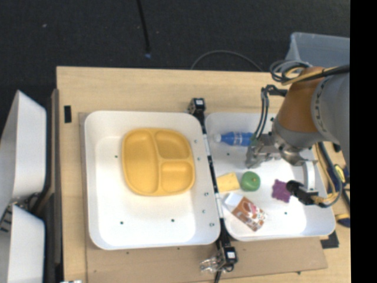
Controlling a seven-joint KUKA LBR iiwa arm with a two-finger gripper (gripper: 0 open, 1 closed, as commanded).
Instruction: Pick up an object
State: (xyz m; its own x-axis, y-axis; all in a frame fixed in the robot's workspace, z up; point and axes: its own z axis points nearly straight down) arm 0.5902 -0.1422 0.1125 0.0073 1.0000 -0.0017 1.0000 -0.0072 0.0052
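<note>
The worktop point(147, 87) carries two white bins side by side. The left bin point(106, 217) holds a yellow divided plate point(158, 161), set toward its upper half and well clear of all four walls; bare floor runs below it and along its left side.

The right bin point(318, 220) is crowded. A clear bottle point(235, 138) with a blue cap and blue label lies on its side near the far wall, cap toward the divider between the bins. A yellow block point(228, 182) sits just beside that divider, and a green ball point(251, 181) lies just right of the block, close to or touching it. A purple toy point(282, 191) lies further right, apart from the ball. A small printed packet point(249, 213) rests near the front wall, tilted, below the block and ball.

The arm point(306, 108) reaches in from the right over the far right part of this bin, with cables looping beside it. The tool point(259, 155) hangs between the bottle and the ball, just above the ball. Whether it stands wide or narrow cannot be told, and nothing is seen held in it.

The most open floor in the right bin lies at its front right corner, past the packet and below the purple toy.
</note>
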